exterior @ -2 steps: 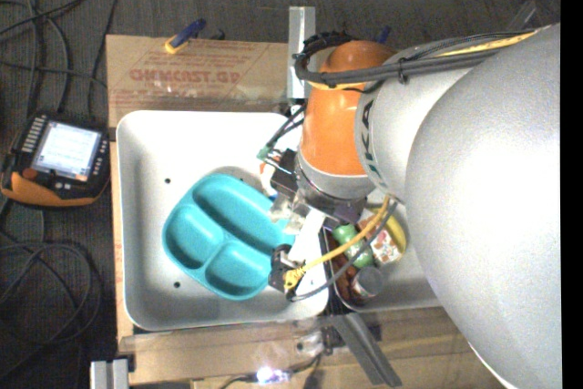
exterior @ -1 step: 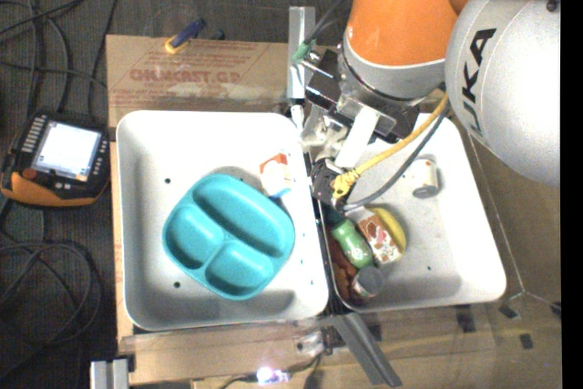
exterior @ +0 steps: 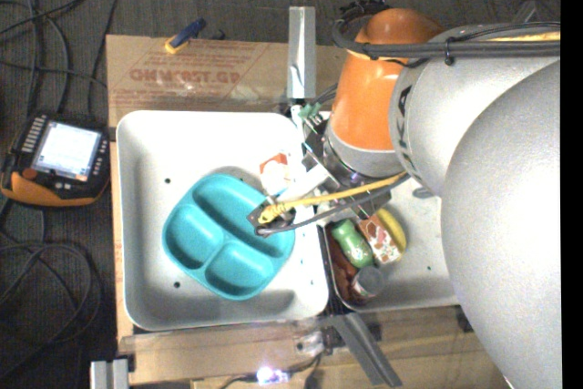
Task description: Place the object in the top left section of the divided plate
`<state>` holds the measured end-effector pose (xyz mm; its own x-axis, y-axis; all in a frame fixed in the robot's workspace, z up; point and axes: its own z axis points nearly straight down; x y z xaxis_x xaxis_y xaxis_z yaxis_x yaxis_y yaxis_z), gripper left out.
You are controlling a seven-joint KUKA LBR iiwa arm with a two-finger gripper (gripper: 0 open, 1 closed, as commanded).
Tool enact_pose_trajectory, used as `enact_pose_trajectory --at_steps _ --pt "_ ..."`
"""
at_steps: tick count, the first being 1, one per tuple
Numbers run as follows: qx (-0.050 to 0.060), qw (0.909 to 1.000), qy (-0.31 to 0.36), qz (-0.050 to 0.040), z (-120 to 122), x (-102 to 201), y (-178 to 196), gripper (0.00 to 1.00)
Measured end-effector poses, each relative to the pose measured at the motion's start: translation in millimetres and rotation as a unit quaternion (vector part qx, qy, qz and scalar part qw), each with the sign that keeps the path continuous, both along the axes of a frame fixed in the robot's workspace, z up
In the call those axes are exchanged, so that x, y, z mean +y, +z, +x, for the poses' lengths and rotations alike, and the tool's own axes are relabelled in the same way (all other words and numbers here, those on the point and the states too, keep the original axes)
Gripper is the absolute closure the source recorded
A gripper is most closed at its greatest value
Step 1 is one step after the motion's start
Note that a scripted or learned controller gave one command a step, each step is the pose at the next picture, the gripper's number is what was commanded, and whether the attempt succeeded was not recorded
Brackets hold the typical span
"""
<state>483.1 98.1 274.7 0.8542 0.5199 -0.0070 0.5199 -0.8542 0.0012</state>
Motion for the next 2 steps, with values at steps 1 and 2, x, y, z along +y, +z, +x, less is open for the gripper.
enact_pose_trajectory --at_steps 1,2 --pt "0.002 0.9966 0.082 0.0013 -1 57 -59 1.00" --pt "0.001 0.9994 -0.033 0.0006 0 1 -93 1.00"
